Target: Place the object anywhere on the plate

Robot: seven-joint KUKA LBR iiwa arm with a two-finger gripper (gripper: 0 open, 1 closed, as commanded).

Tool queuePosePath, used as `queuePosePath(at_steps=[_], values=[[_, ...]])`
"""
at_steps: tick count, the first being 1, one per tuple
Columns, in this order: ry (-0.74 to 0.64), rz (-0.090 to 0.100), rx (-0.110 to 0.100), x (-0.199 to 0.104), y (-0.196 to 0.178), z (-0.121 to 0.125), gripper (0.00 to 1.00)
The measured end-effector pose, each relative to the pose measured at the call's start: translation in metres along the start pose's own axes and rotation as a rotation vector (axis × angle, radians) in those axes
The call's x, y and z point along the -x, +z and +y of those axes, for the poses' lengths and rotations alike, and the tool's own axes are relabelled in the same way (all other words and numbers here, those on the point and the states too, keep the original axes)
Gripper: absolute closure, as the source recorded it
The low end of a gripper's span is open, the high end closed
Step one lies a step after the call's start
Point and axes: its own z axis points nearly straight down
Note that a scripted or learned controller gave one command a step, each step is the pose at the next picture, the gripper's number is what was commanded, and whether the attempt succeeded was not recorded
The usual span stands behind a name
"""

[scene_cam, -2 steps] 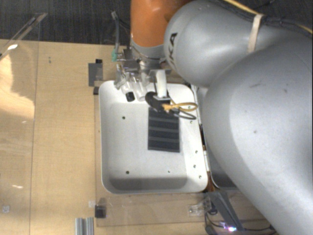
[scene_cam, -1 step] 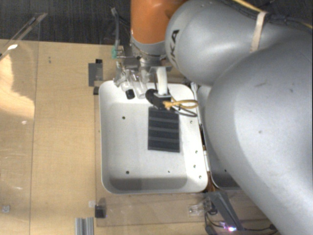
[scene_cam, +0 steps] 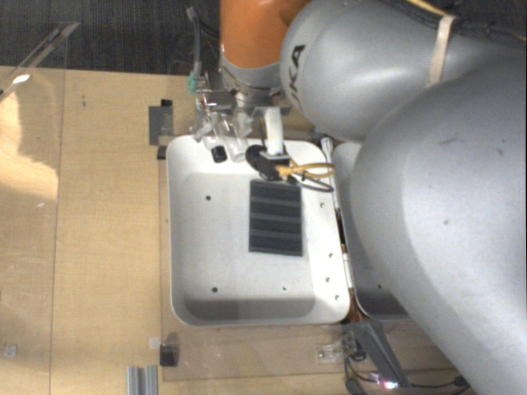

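DOWN AT THE RIM: Your gripper (scene_cam: 233,130) hangs over the far rim of the bin (scene_cam: 191,245), wrist pointing down, while the arm (scene_cam: 428,179) sprawls across everything beyond the bin's right wall. A dark ribbed slab (scene_cam: 276,218) lies flat on the bin's floor, about mid-bin and well apart from the gripper. It is the one loose thing you can make out there, and from this angle you cannot settle whether it is the thing to be moved or the thing meant to receive it. You also cannot tell whether the gripper is spread or closed, or whether it carries anything, because the tool is small and cluttered against the bin's far rim. The risks, as judged from here: a descent at that rim could strike the bin's wall or corner rather than its floor. A closing there would likely catch air, since the slab sits nearer the bin's middle. The slab is thin and lies flush on the floor, so it offers little edge to pinch and may slide or tip free.
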Motion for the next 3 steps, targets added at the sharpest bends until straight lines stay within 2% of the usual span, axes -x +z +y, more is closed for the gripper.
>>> queuePosePath(at_steps=[1, 2, 3], values=[[-0.216, 0.001, -0.015, 0.016, 0.139, -0.017, 1.0], [-0.394, 0.001, -0.006, -0.004, 0.025, 0.0, 1.0], [-0.745, 0.002, -0.006, -0.001, -0.015, 0.0, 1.0]])
